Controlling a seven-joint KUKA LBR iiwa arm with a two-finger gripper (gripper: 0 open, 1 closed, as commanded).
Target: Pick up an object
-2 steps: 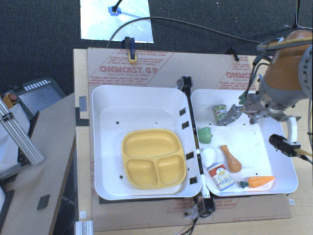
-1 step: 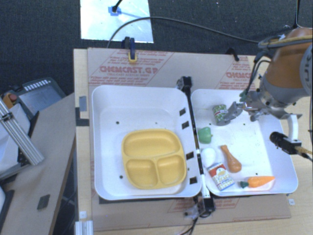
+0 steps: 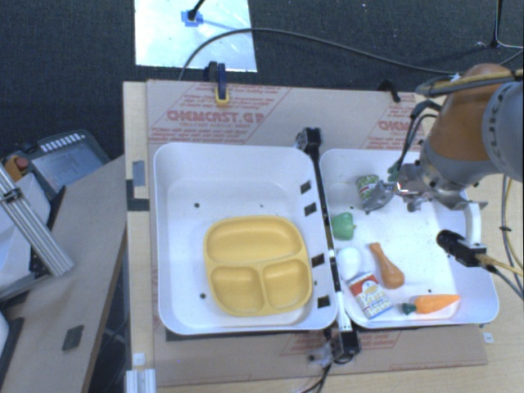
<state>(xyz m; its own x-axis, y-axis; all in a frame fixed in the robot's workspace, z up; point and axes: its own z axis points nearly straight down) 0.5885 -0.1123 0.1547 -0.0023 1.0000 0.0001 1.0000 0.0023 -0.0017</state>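
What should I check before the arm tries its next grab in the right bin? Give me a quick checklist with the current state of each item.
1. Gripper over the right bin: ok, it sits near the far left part.
2. Target close by: ok, the green-labelled can lies right beside the gripper.
3. Can between the fingers: cannot tell, the wrist hides the contact.
4. Finger opening: cannot tell from this angle.
5. Neighbours out of the way: ok, the green pepper, the drumstick, the white egg, the small carton and the carrot lie nearer the front.
6. Left bin untouched: ok, the yellow divided tray lies flat in it.
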